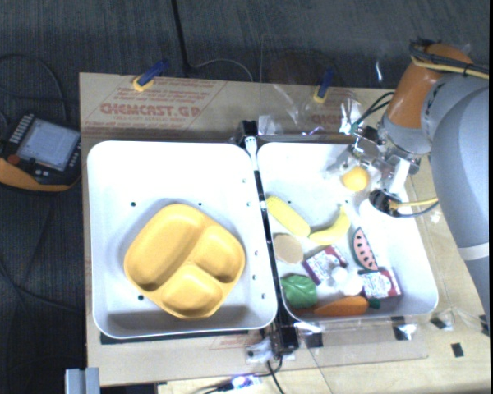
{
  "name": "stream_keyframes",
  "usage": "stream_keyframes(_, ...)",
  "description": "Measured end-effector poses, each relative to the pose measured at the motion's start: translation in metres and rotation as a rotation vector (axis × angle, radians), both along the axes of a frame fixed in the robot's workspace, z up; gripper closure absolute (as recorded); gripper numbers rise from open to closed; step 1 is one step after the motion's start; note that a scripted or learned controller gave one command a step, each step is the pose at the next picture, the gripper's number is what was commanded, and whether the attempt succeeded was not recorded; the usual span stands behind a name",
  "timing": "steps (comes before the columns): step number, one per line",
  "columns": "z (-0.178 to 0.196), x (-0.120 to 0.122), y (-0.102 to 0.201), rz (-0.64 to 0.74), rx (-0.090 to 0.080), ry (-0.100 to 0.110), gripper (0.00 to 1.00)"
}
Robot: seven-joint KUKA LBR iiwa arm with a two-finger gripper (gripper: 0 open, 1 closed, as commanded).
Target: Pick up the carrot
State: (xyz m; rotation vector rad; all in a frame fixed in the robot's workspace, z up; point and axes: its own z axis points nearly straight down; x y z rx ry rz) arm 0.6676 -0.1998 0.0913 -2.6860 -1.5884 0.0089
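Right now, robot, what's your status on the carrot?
Gripper at right bin's far side, near yellow lemon. Carrot untouched at near edge. Green toy and packets crowd it.

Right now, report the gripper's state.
Gripper: cannot be told; it sits at the far right corner of the right bin, beside a yellow round item, far from the carrot.
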Motion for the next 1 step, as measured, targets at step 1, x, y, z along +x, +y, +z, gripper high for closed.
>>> stream_keyframes(1,0.0105,-0.0019,-0.0032,-0.166,-0.008,0.003,0.0)
